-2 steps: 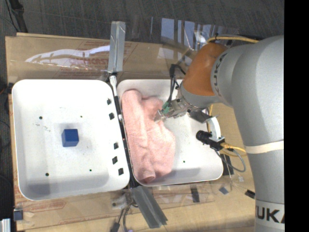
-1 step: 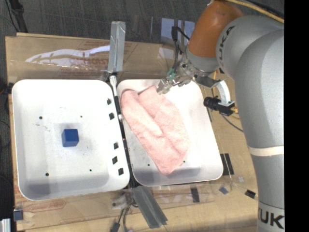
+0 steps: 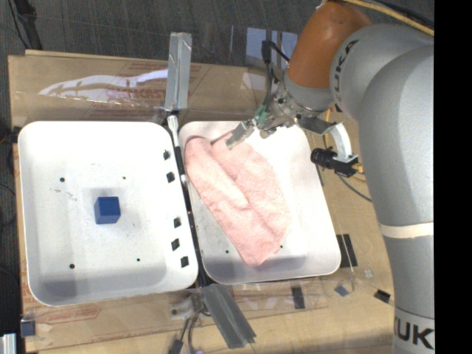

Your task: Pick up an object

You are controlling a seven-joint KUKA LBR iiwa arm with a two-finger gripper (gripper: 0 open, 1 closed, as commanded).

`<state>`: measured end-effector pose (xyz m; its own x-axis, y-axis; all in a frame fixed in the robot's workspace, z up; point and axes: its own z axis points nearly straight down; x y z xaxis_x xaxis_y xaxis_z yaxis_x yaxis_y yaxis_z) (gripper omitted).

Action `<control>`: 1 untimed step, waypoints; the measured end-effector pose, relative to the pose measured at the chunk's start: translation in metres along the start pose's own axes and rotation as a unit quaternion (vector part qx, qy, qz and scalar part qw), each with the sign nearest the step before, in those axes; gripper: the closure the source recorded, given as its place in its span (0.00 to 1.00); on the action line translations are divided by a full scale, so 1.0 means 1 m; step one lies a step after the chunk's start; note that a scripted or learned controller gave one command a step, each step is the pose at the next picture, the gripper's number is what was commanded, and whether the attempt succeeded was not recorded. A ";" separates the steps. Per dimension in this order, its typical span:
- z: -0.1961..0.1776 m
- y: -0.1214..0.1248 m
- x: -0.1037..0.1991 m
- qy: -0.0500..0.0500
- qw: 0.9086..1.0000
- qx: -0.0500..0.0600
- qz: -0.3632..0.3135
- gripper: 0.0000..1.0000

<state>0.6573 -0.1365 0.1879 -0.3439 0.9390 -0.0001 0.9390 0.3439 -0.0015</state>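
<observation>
A pink folded towel (image 3: 240,198) lies diagonally in the right bin (image 3: 313,234), from its upper left corner toward the lower middle. A small blue cube (image 3: 108,209) sits alone in the left bin (image 3: 51,161), left of centre. My gripper (image 3: 242,132) hangs low over the back of the right bin, its tip just above or at the towel's upper edge. Whether it touches the cloth is unclear. The grey arm with its orange band (image 3: 324,35) reaches in from the upper right.
A metal divider with black clips (image 3: 179,198) separates the two bins. A vertical metal bar (image 3: 177,72) stands behind them. A black cable fitting (image 3: 332,161) sticks out beside the right bin's right rim.
</observation>
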 end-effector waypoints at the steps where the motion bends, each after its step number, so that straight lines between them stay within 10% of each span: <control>1: 0.097 -0.033 -0.019 0.001 0.999 0.000 -0.049 0.00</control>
<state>0.6330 -0.1656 0.0908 -0.4342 0.9008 0.0013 0.9008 0.4342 -0.0017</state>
